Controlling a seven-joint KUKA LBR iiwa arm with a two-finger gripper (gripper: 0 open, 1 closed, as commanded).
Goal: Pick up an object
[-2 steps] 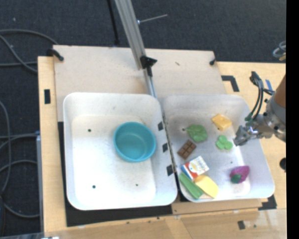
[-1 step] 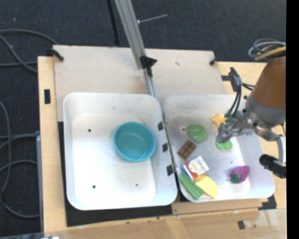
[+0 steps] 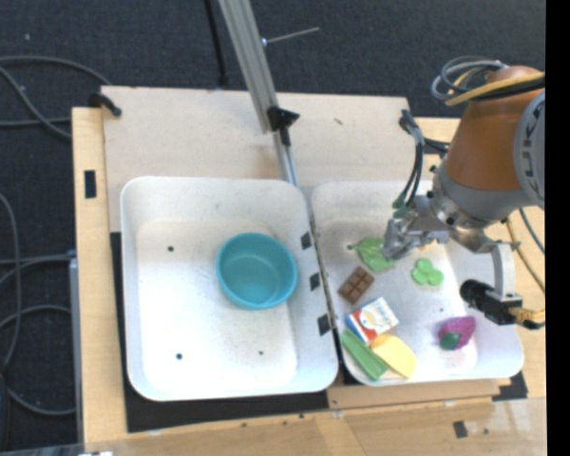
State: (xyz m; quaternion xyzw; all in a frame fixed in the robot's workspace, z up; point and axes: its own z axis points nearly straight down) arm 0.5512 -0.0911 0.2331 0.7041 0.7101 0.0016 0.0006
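camera view | pincer (image 3: pixel 396 245) low in right bin (image 3: pixel 475 364), at green piece (image 3: pixel 370 254) near bin's left edge; grip state cannot be told | brown block (image 3: pixel 357 284), carton (image 3: pixel 371 320), yellow piece (image 3: pixel 395 355) toward front-left corner | purple toy (image 3: pixel 456 332) front-right | teal bowl (image 3: pixel 256 270) mid left bin (image 3: pixel 152 255)

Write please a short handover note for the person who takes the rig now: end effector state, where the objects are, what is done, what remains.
End effector: low in the right bin, at the flat green piece; grip state cannot be read.
Right bin also holds: brown chocolate bar, small green piece, purple item, small carton, yellow piece, green strip.
Left bin: teal bowl.
Done: nothing visibly lifted.
Left: grasp and lift one object.
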